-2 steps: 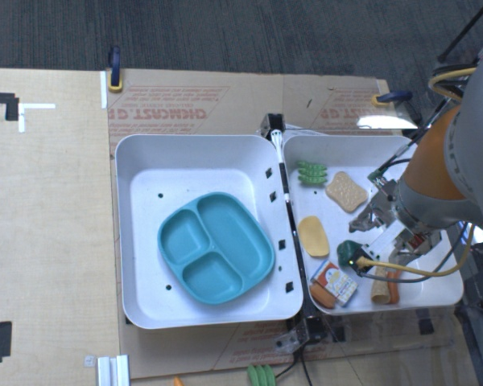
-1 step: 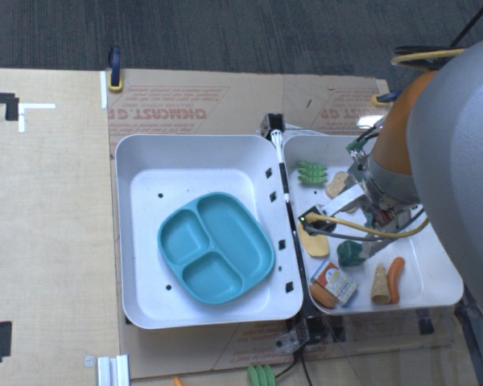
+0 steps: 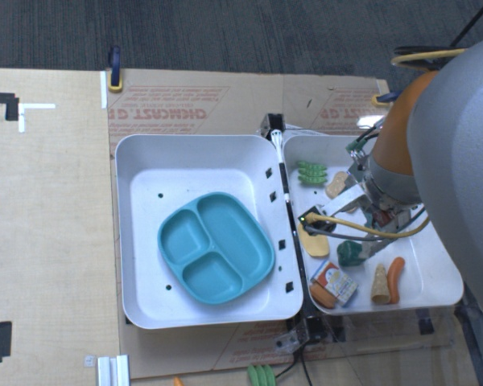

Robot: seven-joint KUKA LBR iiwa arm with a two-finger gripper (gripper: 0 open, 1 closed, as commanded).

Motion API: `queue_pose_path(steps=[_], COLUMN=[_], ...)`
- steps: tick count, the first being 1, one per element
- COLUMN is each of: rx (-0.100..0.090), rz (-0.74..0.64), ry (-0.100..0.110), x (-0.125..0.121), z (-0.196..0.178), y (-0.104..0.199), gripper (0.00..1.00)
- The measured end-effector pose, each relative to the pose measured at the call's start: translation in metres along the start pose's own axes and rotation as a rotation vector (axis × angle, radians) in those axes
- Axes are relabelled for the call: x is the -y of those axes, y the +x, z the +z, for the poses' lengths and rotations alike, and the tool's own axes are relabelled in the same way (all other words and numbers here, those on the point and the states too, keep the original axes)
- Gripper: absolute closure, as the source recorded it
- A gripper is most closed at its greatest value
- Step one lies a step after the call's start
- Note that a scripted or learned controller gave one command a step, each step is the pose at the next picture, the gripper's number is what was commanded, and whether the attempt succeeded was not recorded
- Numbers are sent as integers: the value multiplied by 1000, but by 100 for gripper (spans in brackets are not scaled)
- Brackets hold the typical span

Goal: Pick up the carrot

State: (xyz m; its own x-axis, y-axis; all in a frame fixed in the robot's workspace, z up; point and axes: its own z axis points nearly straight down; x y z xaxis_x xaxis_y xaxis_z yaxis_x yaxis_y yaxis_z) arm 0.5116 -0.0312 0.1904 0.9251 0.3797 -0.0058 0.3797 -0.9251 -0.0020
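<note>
Carrot (image 3: 396, 277) lies in the right bin (image 3: 435, 292), near its near right corner, just beside a tan cone-like piece (image 3: 380, 285) on its left. The pincer (image 3: 378, 214) hangs above the bin's middle, a little farther back and to the left of the carrot; whether it is apart or together I cannot tell, as wrist and cables cover it.

The risk, as I judge it, is crowding: a descent slightly left would catch the tan piece instead, or nudge both against the bin wall. The carrot looks smooth, rounded and slim, so it may roll or slip out. A yellow cable (image 3: 346, 223) loops low over the bin and could drag items.

Around it lie a dark green lump (image 3: 350, 252), a pale yellow slab (image 3: 315, 243), a printed packet (image 3: 336, 281) and a ridged green piece (image 3: 311, 173). The left bin (image 3: 137, 215) holds a glossy teal tray (image 3: 216, 248) with three wells.
</note>
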Motion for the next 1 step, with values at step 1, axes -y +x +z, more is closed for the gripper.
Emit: queue_pose_path(steps=[1], rx=[0], rz=[0], ry=[0], x=[0], z=[0], y=[0], gripper=[0])
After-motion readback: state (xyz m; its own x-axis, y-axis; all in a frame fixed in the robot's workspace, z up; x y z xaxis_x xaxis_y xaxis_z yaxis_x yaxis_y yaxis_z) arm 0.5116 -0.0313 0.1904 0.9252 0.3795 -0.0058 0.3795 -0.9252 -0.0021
